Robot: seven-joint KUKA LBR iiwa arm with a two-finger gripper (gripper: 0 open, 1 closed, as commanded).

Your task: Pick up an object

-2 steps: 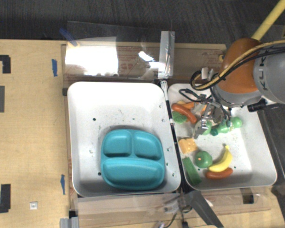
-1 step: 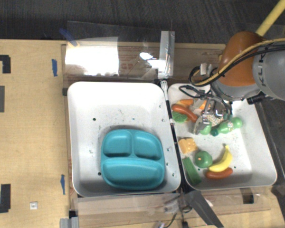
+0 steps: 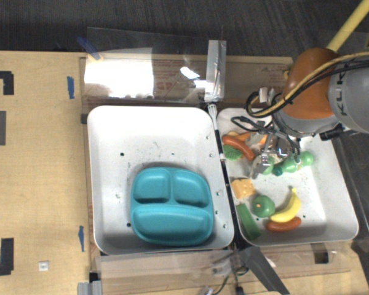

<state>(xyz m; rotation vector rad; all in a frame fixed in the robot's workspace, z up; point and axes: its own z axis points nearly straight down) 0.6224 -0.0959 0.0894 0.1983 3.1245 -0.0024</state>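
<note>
From the camera fixed above the surface, I am reaching in from the right with my grey arm (image 3: pixel 350 97), its orange band (image 3: pixel 310 82) sitting over the far edge of the right shallow white bin (image 3: pixel 341 217). My pincer (image 3: pixel 272 157) is hanging down into the upper left part of that bin, among the toy food, but cables and metal parts are crowding it and I cannot tell how it is set or whether anything is caught in it. Just to its left, a small orange-red plastic carrot-like piece (image 3: pixel 237 144) is lying near the bin's left wall, with a bit of green plastic (image 3: pixel 233 155) touching it below. Just to the right of my pincer, a pale green lumpy plastic piece (image 3: pixel 293 163) is resting on the bin floor. Nearer the front, a pale orange plastic chunk (image 3: pixel 243 188) is lying beside a round green plastic fruit (image 3: pixel 263 205), a yellow plastic banana (image 3: pixel 288 206) is curving over a red-orange plastic sausage shape (image 3: pixel 283 224), and a long dark green plastic vegetable (image 3: pixel 247 220) is lying along the left wall. The left shallow white bin (image 3: pixel 111 140) is holding a teal plastic divided tray (image 3: pixel 171 206) toward its front. Both bins are sitting side by side, touching, on the tan wooden surface (image 3: pixel 34 183).
</note>
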